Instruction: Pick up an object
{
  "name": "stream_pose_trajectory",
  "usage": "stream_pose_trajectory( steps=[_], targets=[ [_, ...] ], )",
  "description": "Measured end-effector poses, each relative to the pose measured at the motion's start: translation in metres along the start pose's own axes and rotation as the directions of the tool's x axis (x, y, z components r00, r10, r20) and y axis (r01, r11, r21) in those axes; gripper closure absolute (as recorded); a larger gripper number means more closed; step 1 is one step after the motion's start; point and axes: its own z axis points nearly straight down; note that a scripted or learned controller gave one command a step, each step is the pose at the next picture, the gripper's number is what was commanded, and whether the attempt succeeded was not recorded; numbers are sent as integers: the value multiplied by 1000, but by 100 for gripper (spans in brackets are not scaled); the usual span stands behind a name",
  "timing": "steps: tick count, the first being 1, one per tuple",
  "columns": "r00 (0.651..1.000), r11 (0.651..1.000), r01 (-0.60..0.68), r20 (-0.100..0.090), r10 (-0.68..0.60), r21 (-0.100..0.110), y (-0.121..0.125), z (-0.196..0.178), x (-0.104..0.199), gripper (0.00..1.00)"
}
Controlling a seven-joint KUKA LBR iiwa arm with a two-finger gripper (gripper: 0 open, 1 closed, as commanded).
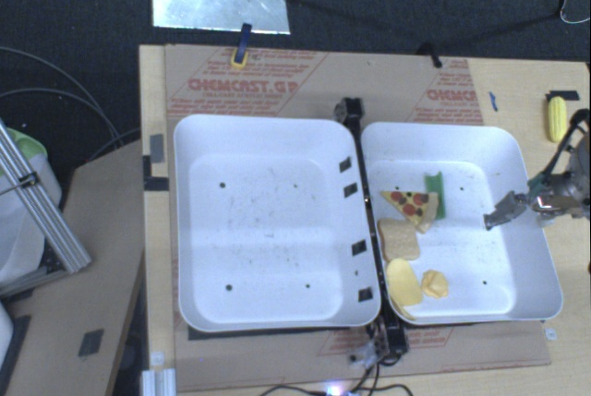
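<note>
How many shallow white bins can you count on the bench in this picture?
2. The left bin fills the middle of the bench; the right bin sits beside it, holding toy food pieces along its left side.

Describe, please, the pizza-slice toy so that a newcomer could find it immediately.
Start at the right-hand shallow white bin, the one that holds a cluster of toy foods near its left wall. The flat triangular pizza-slice toy lies at the top of that cluster, beside a green rectangular block. It alone bears red dots on its tan face; the pieces below it are plain cream or yellow.
</note>
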Motion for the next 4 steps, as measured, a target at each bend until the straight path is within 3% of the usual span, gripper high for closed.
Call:
stream_pose_trajectory(
  steps=[1,2,3,4],
  targets=[
    [1000,1000,6,-4,-6,0,0,148,86,0],
    [1000,1000,3,0,-3,-7,57,140,61,0],
    [1000,1000,4,1,-4,-8,122,140,72,0],
    [1000,1000,12,-3,-12,-17,181,34,166,0]
  ],
)
